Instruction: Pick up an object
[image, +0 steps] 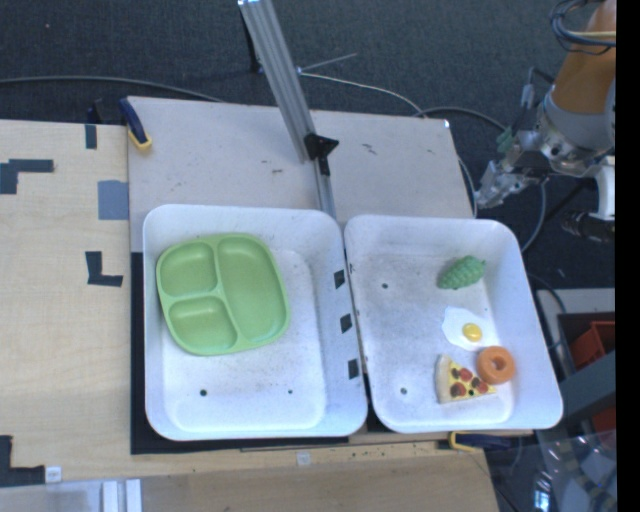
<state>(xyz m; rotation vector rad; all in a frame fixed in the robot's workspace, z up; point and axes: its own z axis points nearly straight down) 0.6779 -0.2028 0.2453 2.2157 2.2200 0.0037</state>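
Pizza slice: toy pizza with red dots, low in the right bin, close to the front wall. It lies flat.
Donut: orange ring with a hole. It touches the right side of the pizza slice.
Fried egg: white toy egg with a yellow middle. It lies just above the pizza slice and the donut, near the right wall.
Green leafy toy: bumpy and dark green. It lies higher up in the right bin, apart from the egg.
Right bin: white and shallow, with little dark specks on the floor. All four toys are on its right side. Its left part is bare.
Left bin: white and shallow, right beside the right bin. The two bins touch in the middle.
Green plate: light green, with three parts. It lies in the top left part of the left bin.
Arm: grey with an orange band, up in the top right corner. It is outside the bins, past the back corner of the right bin.
Gripper: it hangs off the bench edge, well apart from all the toys. Nothing is in it. It is too small and blurry to tell if it is released or clenched.
Metal pole: grey, it slants down from the top to the back of the bins.
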